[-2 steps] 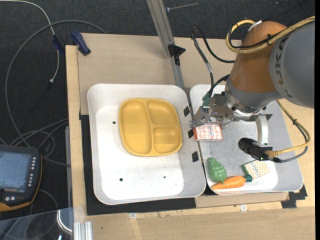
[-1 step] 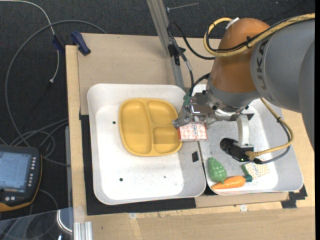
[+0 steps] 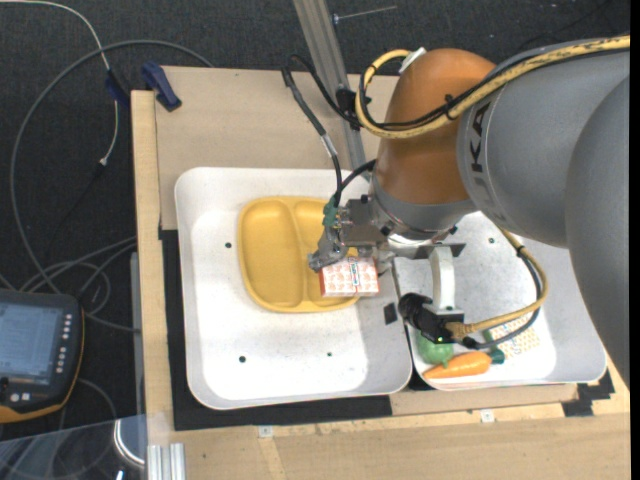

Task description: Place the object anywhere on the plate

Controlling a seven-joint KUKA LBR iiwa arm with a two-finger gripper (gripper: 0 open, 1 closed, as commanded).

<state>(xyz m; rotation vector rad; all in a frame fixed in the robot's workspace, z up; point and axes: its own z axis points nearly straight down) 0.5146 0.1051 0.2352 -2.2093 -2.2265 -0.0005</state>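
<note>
Orange carrot: a toy carrot (image 3: 462,365) lies at the near edge of the right bin (image 3: 520,268), next to something small and green (image 3: 436,349) and a printed flat packet (image 3: 515,342); these look like spare items waiting there, not part of this placement.
Right bin: sits toward the bench's near-right corner, much of it covered by the arm's grey body and orange band.
Left bin: white and shallow (image 3: 280,358), it takes up the middle of the bench (image 3: 150,268); its near half is bare, and the plate rests in its far half.
Plate: yellow, divided into two compartments (image 3: 270,253), lying flat toward the bin's far side.
Object: a small red-and-white patterned box (image 3: 349,279) sits at the plate's right rim, partly over the right compartment, directly under the gripper.
Gripper: the gripper (image 3: 340,250) hangs right over the box, low at the plate's right edge, placed as if to set the box down on the plate.
Fingers: whether they are apart or clamped on the box I cannot tell; the wrist hides them.
Judgement: the box seems at or just over the plate, so the placement looks close to done.
</note>
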